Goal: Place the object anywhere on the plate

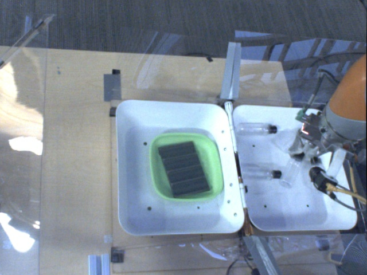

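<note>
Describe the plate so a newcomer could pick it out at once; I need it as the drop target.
Two white bins sit side by side; take the left bin. The plate lies in its middle: a square, light green dish with rounded corners, carrying a dark ribbed block. It is the one green thing here; the right bin holds two clear bottles with dark caps.

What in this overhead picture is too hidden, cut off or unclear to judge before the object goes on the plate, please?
- Gripper: in the camera view, wrist hardware and cables cover it; whether it holds anything cannot be told.
- Arm: cut off by the right edge.
- Two clear bottles: transparent against the white right bin, outlines faint.
- Dark ridged block on the green plate: material unreadable.
</note>
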Motion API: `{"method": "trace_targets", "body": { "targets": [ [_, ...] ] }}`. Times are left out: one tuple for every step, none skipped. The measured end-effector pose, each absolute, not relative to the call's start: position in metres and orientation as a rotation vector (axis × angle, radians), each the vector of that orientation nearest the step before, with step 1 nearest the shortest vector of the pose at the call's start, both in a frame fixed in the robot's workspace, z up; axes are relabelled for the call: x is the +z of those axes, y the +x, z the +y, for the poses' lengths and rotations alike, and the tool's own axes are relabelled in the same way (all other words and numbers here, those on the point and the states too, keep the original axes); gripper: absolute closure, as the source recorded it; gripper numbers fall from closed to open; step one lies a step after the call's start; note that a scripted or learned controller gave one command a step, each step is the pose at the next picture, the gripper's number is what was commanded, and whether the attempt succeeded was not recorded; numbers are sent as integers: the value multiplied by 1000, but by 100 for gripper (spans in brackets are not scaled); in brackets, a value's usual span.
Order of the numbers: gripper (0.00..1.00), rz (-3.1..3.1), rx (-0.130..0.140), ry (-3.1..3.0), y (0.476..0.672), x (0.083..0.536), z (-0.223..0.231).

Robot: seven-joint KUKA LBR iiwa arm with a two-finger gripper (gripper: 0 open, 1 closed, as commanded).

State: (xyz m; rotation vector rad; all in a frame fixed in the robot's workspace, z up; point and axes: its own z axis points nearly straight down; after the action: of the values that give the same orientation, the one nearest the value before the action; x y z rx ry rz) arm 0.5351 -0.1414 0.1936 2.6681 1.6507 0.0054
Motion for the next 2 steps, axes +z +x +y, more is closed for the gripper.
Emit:
{"method": "trace_targets", "body": {
  "targets": [
    [100, 1807, 6, 2568, 546, 185, -73],
    [100, 1961, 4, 2453, 525, 184, 16]
  ]
}}
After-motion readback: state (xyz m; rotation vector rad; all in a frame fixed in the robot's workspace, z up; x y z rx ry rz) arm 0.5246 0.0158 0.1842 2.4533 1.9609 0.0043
